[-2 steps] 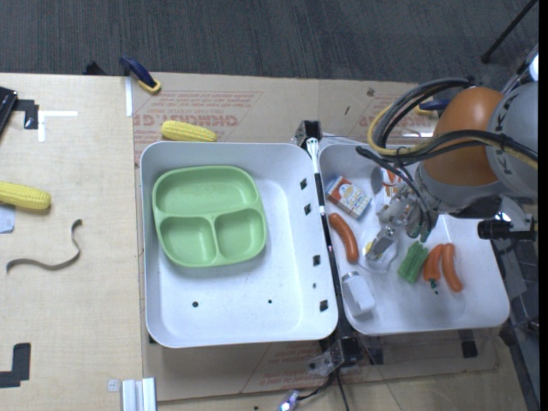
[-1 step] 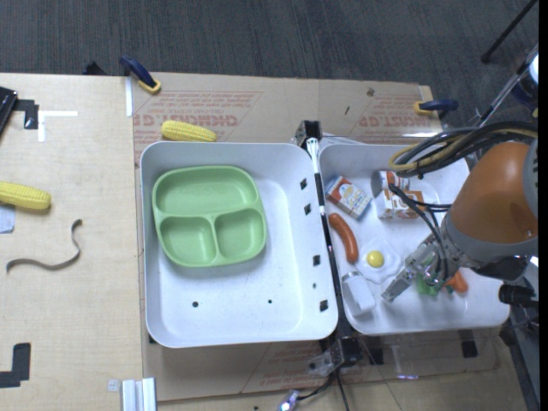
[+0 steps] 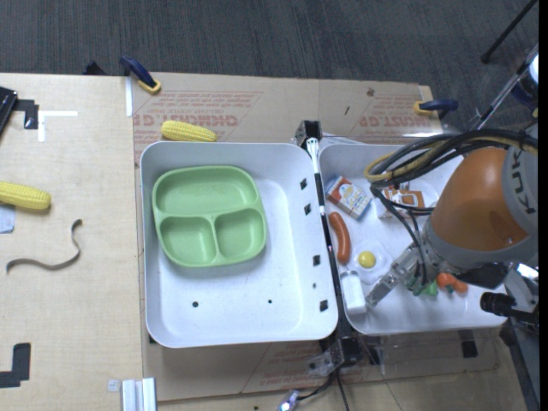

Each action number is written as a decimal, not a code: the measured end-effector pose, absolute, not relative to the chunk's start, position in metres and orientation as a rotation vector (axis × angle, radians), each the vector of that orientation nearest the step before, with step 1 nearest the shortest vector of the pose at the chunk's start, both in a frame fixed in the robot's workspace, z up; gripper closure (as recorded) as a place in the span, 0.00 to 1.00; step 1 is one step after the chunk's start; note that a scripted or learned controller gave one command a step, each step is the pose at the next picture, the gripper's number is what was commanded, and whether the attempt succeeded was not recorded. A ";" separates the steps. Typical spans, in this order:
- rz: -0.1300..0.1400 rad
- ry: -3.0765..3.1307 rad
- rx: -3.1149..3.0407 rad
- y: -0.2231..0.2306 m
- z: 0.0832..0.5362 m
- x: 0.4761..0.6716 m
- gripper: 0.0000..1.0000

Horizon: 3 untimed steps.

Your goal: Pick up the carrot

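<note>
One toy carrot (image 3: 449, 282), orange with a green top, lies lower right of the frame in the right bin (image 3: 479, 317) beneath the gripper (image 3: 383, 288); likely light, rigid, slick plastic, best pinched mid-body; jaw state: cannot tell.

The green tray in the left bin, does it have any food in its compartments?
No. The green tray sits in the left bin with all three compartments bare; the food items lie in the right bin.
</note>
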<state>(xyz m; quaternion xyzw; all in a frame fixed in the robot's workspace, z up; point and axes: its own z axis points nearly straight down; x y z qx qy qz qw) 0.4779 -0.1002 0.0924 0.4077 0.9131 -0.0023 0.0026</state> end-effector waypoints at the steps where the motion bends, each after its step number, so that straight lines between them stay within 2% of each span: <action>1: -0.007 2.764 1.495 -0.147 0.092 0.604 0.00; 2: -0.002 2.727 1.560 -0.109 0.092 0.525 0.00; 3: -0.002 2.804 1.408 -0.186 0.092 0.554 0.00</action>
